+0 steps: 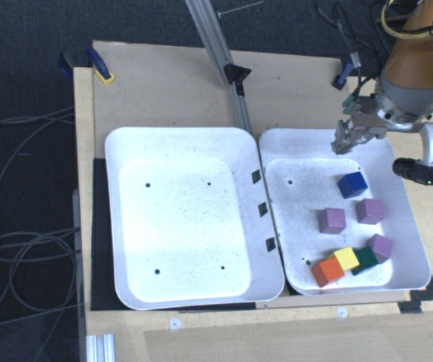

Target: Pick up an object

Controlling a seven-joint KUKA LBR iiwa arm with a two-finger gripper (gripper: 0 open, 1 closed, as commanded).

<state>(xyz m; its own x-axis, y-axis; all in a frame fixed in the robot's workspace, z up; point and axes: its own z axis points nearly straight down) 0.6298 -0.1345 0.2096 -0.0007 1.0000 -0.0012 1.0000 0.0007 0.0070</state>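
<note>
Hovering above the far rim of the right-hand shallow white plastic bin (292, 274), the two-finger metal gripper (346, 139) is seen at the end of the grey arm with its orange band (416, 55), and nothing is visible between or under it; whether the pincer is open or closed cannot be told at this angle and size. The step in hand is judged to be the approach, with no object yet chosen by contact. The candidates are all gathered in the right bin: a small blue cube (351, 184) lies nearest, just in front of the gripper, two purple cubes (332, 219) are placed side by side a little nearer the camera, and a third purple block (381, 246) is set by the bin's right wall, touching or nearly touching a row made up of an orange block (326, 271), a yellow block (345, 259) and a dark green block (365, 258). The left-hand white bin (118, 202) holds none of them. For the next move, a descent over the blue cube is suggested, since it stands apart from its neighbours, whereas the crowded row near the front rim is judged harder to grasp cleanly
</note>
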